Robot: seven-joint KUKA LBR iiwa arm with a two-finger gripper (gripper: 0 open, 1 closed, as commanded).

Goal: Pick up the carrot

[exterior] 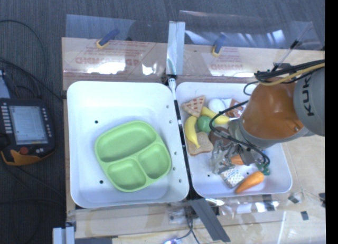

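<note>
Carrot (pixel 250 181): one, lying free at the near edge of the right bin (pixel 282 182), just beside a small speckled packet (pixel 231 175). Above them the gripper (pixel 228 158) hangs over the clutter; its fingers seem slightly parted with nothing between them, though the arm's bulk hides much. Farther back lie two bananas (pixel 191 131), a waffle wedge (pixel 194 105) and one white egg (pixel 216 104). One green tray (pixel 133 155) sits in the left bin (pixel 84 132).
</note>
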